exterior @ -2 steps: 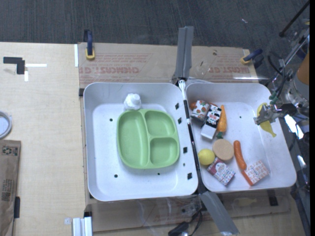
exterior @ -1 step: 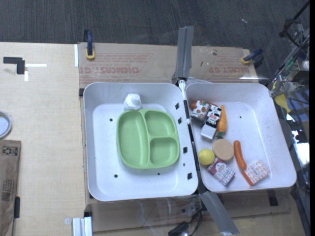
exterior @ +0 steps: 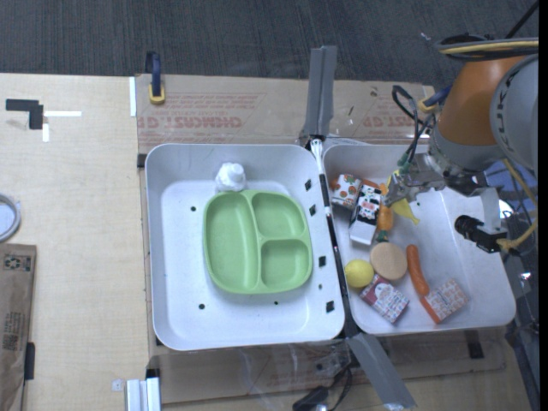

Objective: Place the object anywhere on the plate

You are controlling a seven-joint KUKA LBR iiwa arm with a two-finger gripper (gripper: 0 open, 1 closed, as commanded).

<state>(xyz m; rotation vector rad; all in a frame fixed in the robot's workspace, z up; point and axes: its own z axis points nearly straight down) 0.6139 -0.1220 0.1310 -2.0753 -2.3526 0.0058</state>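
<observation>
Lighting: bright, even, overhead; soft short shadows inside both white bins (exterior: pixel 163 255). Mild glare on bin walls and the green plate (exterior: pixel 257 240). Focus moderate; small items slightly soft, grainy.

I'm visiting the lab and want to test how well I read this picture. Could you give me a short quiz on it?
1. True or false: the green plate has three compartments and lies in the left bin.
2. Which lies beside the lemon in the right bin? A) a blue cup B) a tan round disc C) a spoon
3. Fill in: the small white object rests just beyond the plate's ____ edge, toward the cardboard.

Key: 1 true. 2 B. 3 far. The gripper hangs over the right bin's food items, near the carrot and the small cartons.
</observation>
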